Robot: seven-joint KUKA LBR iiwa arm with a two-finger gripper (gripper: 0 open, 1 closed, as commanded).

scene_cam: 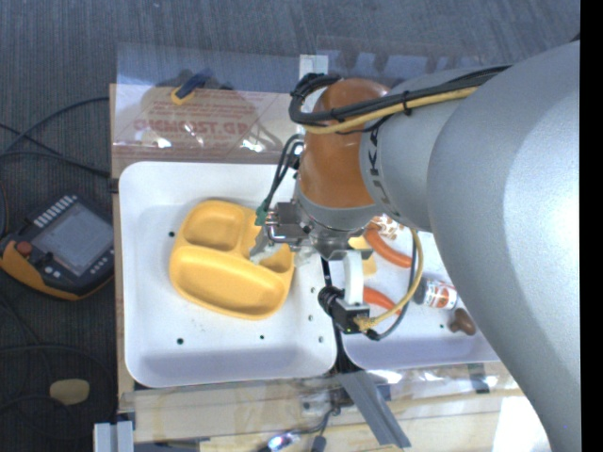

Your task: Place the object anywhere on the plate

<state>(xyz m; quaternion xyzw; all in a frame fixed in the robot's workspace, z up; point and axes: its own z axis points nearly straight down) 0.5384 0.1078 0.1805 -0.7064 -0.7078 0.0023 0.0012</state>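
Yellow plate [229,266], one, lies in the left of two bins [151,347]; gripper [273,235] grip unclear.

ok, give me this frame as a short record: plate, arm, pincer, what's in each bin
plate: yellow divided plate, lying in the left bin
arm: grey arm with orange band, reaching in from the right, wrist over the seam between the two bins
pincer: pincer at the plate's right edge; fingers hidden by the wrist, grasp cannot be judged
right bin: right bin holds orange carrot-like pieces, a small bottle and a brown item
object on plate: none visible on the exposed part
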